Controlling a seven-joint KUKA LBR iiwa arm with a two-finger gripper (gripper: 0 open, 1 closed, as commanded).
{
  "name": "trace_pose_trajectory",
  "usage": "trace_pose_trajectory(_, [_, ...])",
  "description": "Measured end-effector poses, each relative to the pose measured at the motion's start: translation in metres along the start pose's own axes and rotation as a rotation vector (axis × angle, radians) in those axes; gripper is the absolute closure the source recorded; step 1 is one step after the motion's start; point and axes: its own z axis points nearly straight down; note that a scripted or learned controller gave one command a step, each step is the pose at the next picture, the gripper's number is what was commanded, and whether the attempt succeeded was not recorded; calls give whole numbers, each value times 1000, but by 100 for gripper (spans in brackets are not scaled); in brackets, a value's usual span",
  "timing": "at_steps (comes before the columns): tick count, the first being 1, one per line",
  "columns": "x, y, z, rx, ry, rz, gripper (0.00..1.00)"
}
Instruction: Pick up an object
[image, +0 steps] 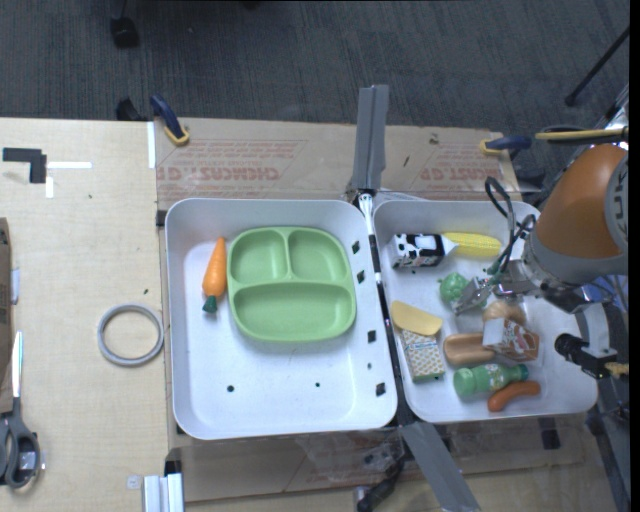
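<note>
The right bin (570, 405) holds several toy foods. There is a black-and-white cow (418, 250), a corn cob (472, 243), a green leafy piece (453, 289), a yellow cheese wedge (415, 319), a waffle square (424, 356), a brown roll (466, 348), a wrapped snack (516, 341), a green bottle (484, 380) and an orange sausage (513, 395). My gripper (476, 297) hangs low over the middle of this bin. Its tip is right beside the green leafy piece, just above the wrapped snack. Nothing is visibly lifted.
The left bin (190, 390) holds a green divided plate (292, 284) and a toy carrot (214, 270) beside it. On the bench at the left lie a tape ring (130, 333) and scissors (18, 447). The arm's grey and orange body (585, 215) overhangs the right bin's far right corner.
</note>
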Motion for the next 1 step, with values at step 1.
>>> trace_pose_trajectory(1, [26,64,9,16,8,-127,0])
